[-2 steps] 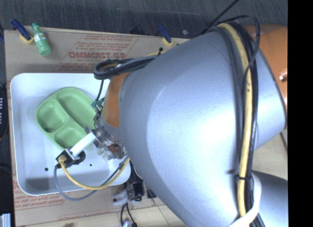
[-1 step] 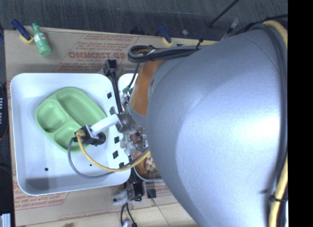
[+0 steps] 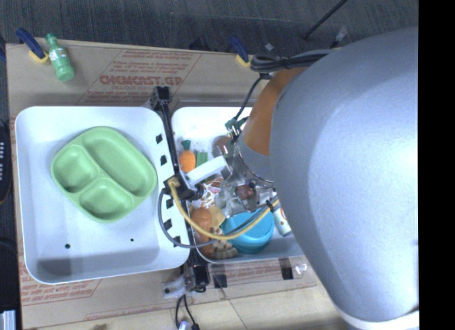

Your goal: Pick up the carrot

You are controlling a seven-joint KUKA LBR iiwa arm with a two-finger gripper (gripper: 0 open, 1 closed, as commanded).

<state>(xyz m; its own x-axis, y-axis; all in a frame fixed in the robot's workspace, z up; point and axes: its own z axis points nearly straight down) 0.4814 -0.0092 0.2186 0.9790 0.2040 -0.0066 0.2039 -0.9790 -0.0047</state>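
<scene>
**A:** Carrot location?

**B:** One carrot [image 3: 187, 160] is seen in the right bin [image 3: 206, 118], close to the bin's left wall, just left of frame centre. The gripper [image 3: 231, 188] is placed just right of it, low among the clutter. Whether it is wide or closed cannot be told (the wrist and the grey arm [image 3: 341, 179] are in the way). No hold on the carrot is shown.

**A:** Failure modes from here?

**B:** Three are expected.
- A wall strike could be caused by how little room is left between carrot and wall.
- A wrong pick is likely, since an orange-brown rounded item [image 3: 204, 219] of similar colour lies lower in the same bin.
- The carrot could be pushed aside if it is met off-centre, and then pinned in the corner.

**A:** Inventory?

**B:** Counted:
- two white bins, the left bin [image 3: 35, 200] included
- one green plate [image 3: 104, 172] with three compartments, in the left bin
- one carrot
- one blue bowl [image 3: 250, 235], lower centre
- one orange-brown item
- one green bottle [image 3: 61, 60], upper left, outside the bins

The rest of the clutter is too hidden to be counted.
</scene>
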